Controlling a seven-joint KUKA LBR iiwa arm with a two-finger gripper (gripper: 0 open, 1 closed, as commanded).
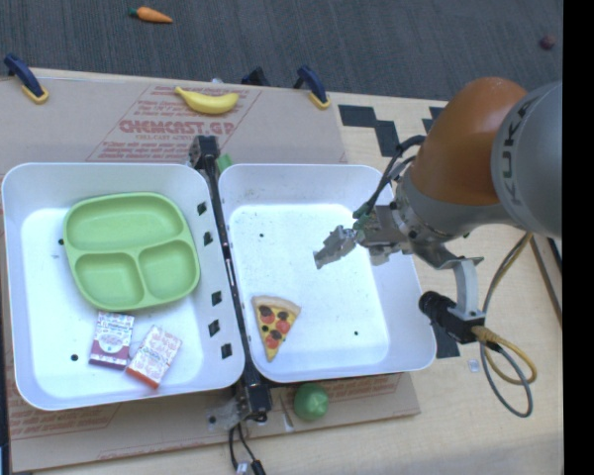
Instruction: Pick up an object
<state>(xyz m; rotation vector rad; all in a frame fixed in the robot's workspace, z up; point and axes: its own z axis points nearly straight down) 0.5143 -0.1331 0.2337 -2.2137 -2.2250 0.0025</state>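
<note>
Orange-crusted pizza slice [273, 326] lies near the pincer [333, 248], whose grip I cannot tell.

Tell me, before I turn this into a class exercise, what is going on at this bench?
A grey and orange robot arm reaches in from the right, its gripper over the right bin. Nothing shows between its fingers. A toy pizza slice lies lower in that bin, apart from the gripper. The left bin holds a green divided plate and two small packets. A banana and a green ball lie outside the bins.
</note>
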